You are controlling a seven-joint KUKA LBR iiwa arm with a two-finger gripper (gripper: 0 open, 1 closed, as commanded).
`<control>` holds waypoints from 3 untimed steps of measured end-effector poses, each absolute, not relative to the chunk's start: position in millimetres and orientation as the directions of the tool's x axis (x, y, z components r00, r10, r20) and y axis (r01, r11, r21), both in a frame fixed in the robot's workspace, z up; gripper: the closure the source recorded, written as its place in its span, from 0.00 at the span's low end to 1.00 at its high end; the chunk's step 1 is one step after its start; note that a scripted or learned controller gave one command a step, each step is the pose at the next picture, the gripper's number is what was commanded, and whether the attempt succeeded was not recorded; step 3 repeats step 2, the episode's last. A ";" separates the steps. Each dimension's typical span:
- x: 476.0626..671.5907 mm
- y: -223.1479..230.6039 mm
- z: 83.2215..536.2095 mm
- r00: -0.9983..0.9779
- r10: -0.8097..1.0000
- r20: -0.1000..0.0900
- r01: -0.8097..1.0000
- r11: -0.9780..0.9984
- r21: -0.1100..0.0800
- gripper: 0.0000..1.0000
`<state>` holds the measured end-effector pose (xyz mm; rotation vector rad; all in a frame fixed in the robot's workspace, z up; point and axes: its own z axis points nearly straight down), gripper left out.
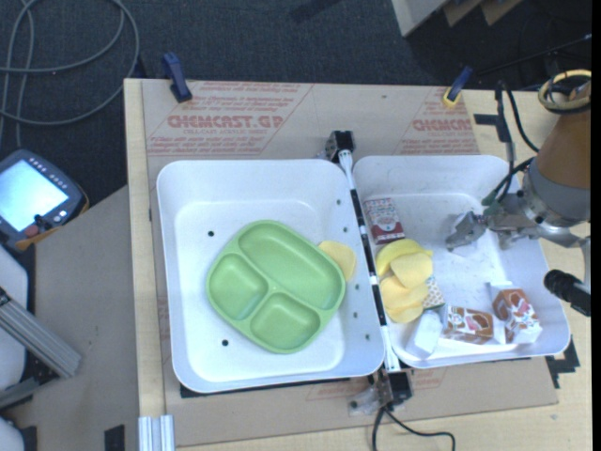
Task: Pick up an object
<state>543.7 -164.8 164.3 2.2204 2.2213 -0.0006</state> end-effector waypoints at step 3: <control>511.6 -102.7 137.6 0.000 1.000 -0.001 1.000 0.000 -0.001 0.00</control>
